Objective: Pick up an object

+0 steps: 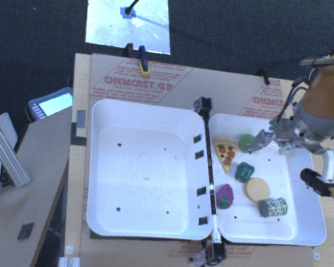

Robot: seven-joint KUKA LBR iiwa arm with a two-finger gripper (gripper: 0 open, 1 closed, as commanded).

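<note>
1. Over the right bin [307, 226], near its far edge, the pincer [261, 141] is hanging from the grey arm [327, 97]; whether it is spread or closed cannot be told, and nothing is showing between its tips.
2. Just beside the pincer, a green round object [246, 143] is lying on the bin floor.
3. A pizza slice toy [226, 152] is resting near the divider, with a dark green block [244, 171] close by.
4. Nearer the camera, a tan disc [257, 189], a purple object [225, 195] and a small can [273, 207] are sitting.
5. The left bin [99, 211] is standing alongside on the counter [78, 151].
</note>
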